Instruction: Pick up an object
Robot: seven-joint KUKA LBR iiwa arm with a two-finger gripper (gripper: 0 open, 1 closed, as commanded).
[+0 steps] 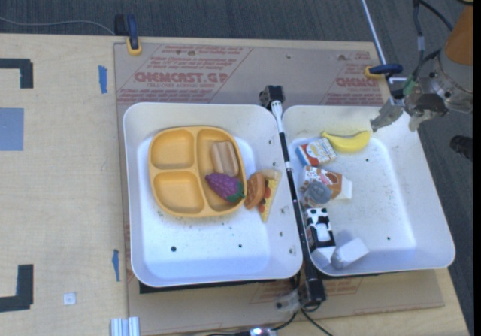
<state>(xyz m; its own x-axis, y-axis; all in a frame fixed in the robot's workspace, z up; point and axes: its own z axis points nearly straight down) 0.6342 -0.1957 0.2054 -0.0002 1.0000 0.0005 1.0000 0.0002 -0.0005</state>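
My gripper (399,118) hangs over the far right corner of the right bin (421,199), its two fingers spread apart with nothing between them. A yellow banana (347,140) lies just left of and below it, near the bin's far wall. Left of the banana sits a small red and white carton (319,151). Below that lies an orange and grey packet (322,185), then a black and white item (319,226). A pale grey block (348,252) rests in the near left corner.
The left bin (150,252) holds a yellow divided plate (174,190) with a toy hot dog (223,155) and purple grapes (225,186). A toy burger (256,190) and pizza slice (269,193) lie beside the plate. A black clamp (271,95) stands between the bins.
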